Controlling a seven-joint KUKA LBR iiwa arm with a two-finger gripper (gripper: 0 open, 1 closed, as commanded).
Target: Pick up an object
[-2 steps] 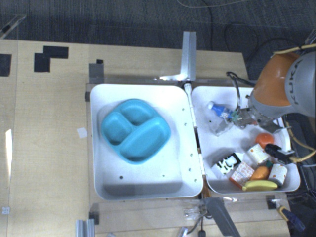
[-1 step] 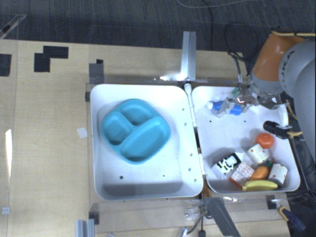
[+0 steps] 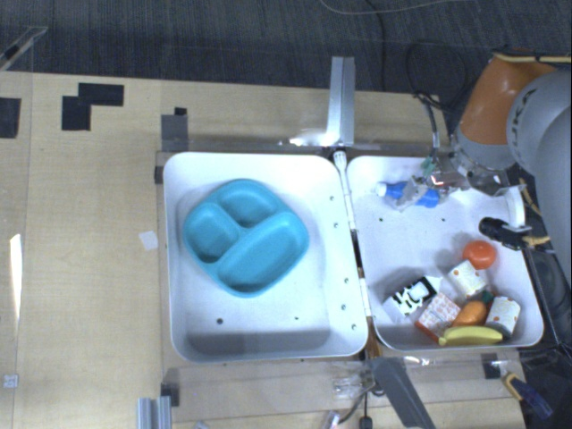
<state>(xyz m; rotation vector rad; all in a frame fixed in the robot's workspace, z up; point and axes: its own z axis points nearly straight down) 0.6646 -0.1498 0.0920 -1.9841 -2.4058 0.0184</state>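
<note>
Gripper [image 3: 438,175] low over the right bin's [image 3: 447,231] far end, beside a clear bottle with blue cap [image 3: 407,191].
Whether it is clamped or spread cannot be told. Small objects, including a banana [image 3: 471,335], cluster in the near corner; a blue divided plate [image 3: 245,234] sits in the left bin [image 3: 192,333].

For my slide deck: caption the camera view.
KUKA arm reaches over the right bin of small items; blue divided plate sits in the left bin.
</note>
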